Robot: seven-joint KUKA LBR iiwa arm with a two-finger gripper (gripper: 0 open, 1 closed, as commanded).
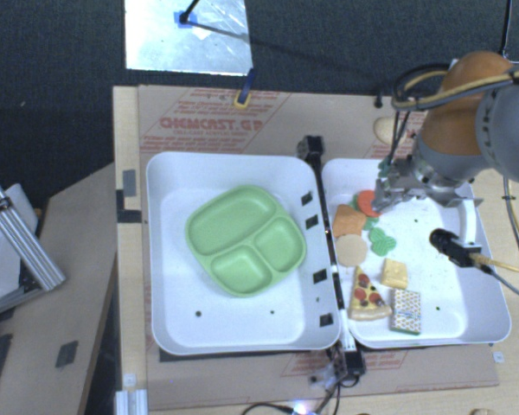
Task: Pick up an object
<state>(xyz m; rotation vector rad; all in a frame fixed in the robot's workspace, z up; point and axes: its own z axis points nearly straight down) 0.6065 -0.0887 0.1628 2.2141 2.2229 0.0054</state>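
White bin [467, 305]: round, perhaps red piece [366, 202]

Toy foods lie scattered in the right white bin [493, 318]: a red-orange piece [366, 202] by the upper left, a tan slice [349, 221], a pale round cookie [352, 250], green broccoli [382, 241], a yellow cracker [395, 273], a pizza wedge [367, 296] and a patterned wafer [406, 311].

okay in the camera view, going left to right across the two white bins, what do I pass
Green divided plate in the left bin → black divider strip between the bins → pizza slice toy → patterned cracker block → bare floor of the right bin.
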